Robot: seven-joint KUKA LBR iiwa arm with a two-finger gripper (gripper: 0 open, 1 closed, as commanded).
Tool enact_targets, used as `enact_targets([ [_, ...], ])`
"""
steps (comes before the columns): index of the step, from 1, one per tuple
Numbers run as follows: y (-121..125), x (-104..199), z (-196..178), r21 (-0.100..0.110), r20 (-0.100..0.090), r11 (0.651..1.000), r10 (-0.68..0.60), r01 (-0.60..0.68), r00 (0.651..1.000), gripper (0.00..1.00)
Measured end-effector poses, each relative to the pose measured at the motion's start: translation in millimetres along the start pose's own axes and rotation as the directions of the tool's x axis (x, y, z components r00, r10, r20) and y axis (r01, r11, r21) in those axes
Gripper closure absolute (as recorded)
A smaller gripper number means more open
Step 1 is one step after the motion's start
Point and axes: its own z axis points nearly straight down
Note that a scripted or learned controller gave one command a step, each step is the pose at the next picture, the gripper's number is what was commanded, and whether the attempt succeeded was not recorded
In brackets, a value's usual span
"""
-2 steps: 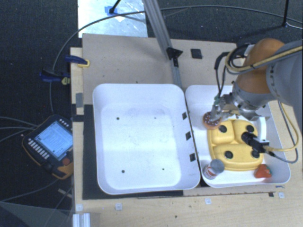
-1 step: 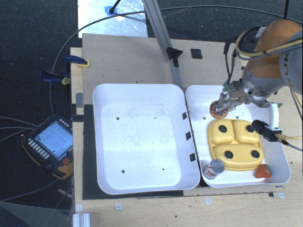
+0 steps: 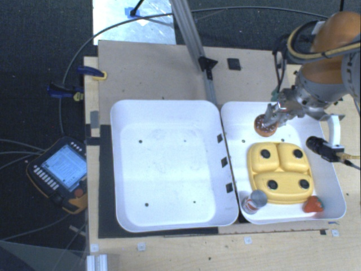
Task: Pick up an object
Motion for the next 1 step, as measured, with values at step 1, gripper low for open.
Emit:
enact_targets([
  [1,-3.8,59.6,-8.4,0.002,-0.002,1.000,-0.006,0.006,1.000,1.00],
])
